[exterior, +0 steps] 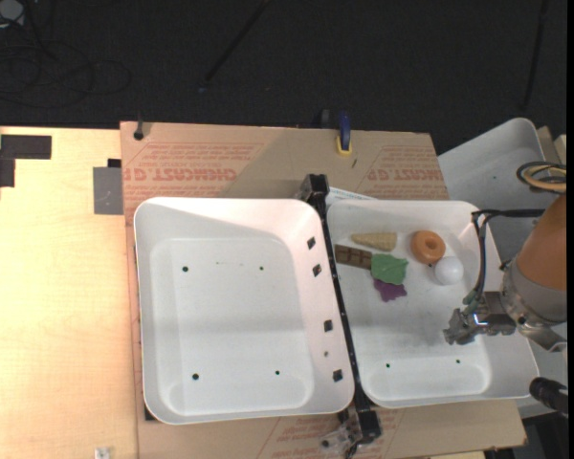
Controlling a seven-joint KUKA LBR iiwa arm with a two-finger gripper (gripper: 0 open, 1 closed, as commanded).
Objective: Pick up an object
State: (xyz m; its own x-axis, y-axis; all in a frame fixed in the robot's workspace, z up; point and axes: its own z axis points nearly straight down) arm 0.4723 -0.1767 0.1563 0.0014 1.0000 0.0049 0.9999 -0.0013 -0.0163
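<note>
Red block lettering ran along the cardboard sheet under the two white bins, printed twice and seen upside down. Its letters were too faint and reversed to be read with any certainty.

1. A tan wedge lies flat near the right bin's far wall.
2. A dark brown bar lies just left of a green piece on a purple piece.
3. An orange ring touches a white ball.
</note>
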